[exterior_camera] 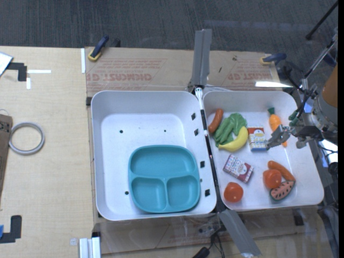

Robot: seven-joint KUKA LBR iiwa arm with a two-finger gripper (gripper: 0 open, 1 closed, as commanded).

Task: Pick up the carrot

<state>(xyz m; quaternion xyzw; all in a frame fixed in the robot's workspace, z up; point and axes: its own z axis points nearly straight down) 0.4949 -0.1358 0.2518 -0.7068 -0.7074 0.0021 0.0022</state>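
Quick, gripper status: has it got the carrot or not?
Gripper: cannot be told; it sits low in the right bin just beside the carrot, with nothing visibly between its fingers.

A teal divided tray [163, 178] lay in the left bin [102, 144]. The right bin [309, 198] held a banana [236, 141] beside green pea pods [229, 127], a tomato [233, 192], a watermelon slice [282, 190] and a small red carton [237, 168]. A tape roll [23, 137] sat on the tabletop [48, 198].

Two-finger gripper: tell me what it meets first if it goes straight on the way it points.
Likely the small white carton just left of the two-finger gripper; the orange carrot sits up-left, off that line. Depth is unclear.
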